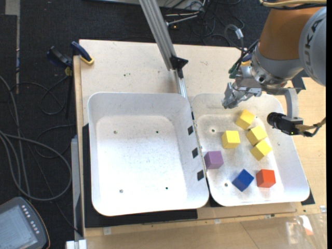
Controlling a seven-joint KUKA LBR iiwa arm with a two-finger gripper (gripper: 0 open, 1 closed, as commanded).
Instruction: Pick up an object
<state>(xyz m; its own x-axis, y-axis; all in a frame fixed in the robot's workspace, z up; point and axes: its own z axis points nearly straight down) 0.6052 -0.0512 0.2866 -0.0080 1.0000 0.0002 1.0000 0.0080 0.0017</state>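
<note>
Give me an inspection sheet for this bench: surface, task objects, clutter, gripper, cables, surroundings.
Surface: pale bench board bearing two white bins side by side, left bin and right bin.
Job's things: all in the right bin: four yellow blocks, a purple block, a blue block, an orange-red block.
Clutter: blue and yellow clamp at the board's far left corner.
Gripper: gripper above the right bin's far edge, nothing seen between its fingers.
Cables: black cables on the floor to the left.
Surroundings: dark floor, slanted metal pole, handheld pendant lower left.
</note>
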